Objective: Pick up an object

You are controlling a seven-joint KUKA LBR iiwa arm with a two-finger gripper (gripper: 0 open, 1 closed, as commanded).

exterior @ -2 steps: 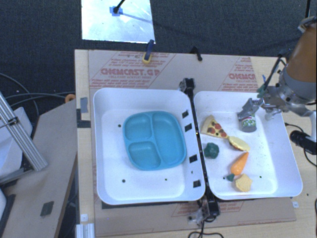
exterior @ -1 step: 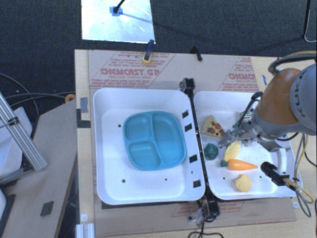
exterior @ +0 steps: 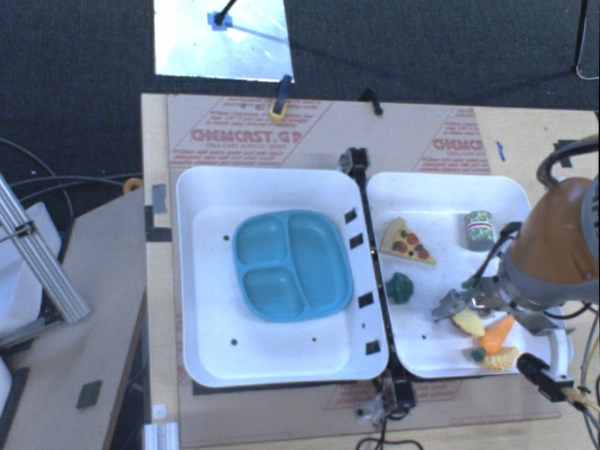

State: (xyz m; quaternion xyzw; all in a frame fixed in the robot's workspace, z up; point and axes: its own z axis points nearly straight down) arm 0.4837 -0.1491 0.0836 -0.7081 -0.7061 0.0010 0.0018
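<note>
Tool (exterior: pixel 454 304): low over the right bin (exterior: pixel 441 191), toward its 5 o'clock part; whether its fingers are spread or closed, I cannot tell.
Yellow piece (exterior: pixel 468 322): just beside the tool, at its 5 o'clock.
Carrot (exterior: pixel 499 332): at 3 o'clock of the yellow piece, touching it.
Corn (exterior: pixel 497 358): near the bin's 5 o'clock corner.
Pizza slice (exterior: pixel 407 243): mid-bin, toward 10 o'clock.
Green lump (exterior: pixel 400 288): at 6 o'clock of the pizza slice.
Can (exterior: pixel 479 230): upright, toward 1 o'clock.
Left bin (exterior: pixel 217 201): holds a blue divided plate (exterior: pixel 292 265).

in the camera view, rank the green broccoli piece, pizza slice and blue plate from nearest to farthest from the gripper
From the gripper in the right bin:
1. Green broccoli piece, just to its left in the same bin.
2. Pizza slice, up and to the left, same bin.
3. Blue plate, across the divider in the left bin.
</note>
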